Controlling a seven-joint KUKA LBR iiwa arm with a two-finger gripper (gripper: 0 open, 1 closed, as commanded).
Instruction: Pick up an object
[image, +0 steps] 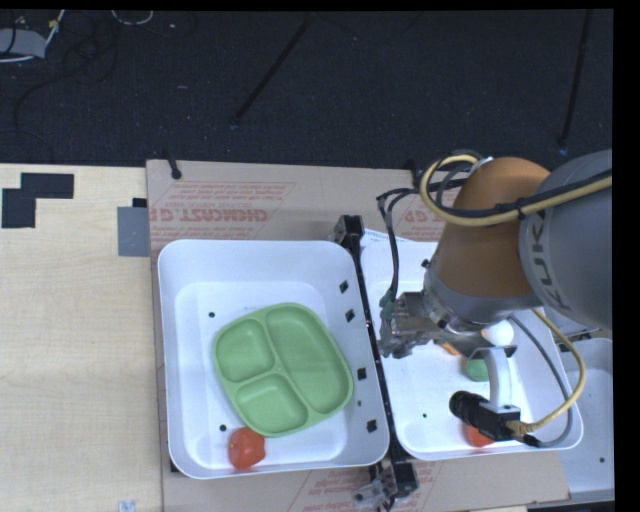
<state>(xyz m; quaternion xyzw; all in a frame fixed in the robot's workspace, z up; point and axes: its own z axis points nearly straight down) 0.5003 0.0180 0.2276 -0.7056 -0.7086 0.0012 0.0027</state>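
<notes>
My gripper hangs low over the left side of the right bin, close to the divider between the two bins. Nothing shows between its tips. A small green object lies just right of the gripper, partly under the wrist. An orange object rests near the right bin's front edge. A thin orange sliver peeks out beside the green one. In the left bin a red-orange ball-like object sits at the front, next to a green divided plate.
The grey and orange arm covers the back and right part of the right bin. A black divider rail runs between the bins. Cardboard lies under both bins, with bare wooden bench to the left.
</notes>
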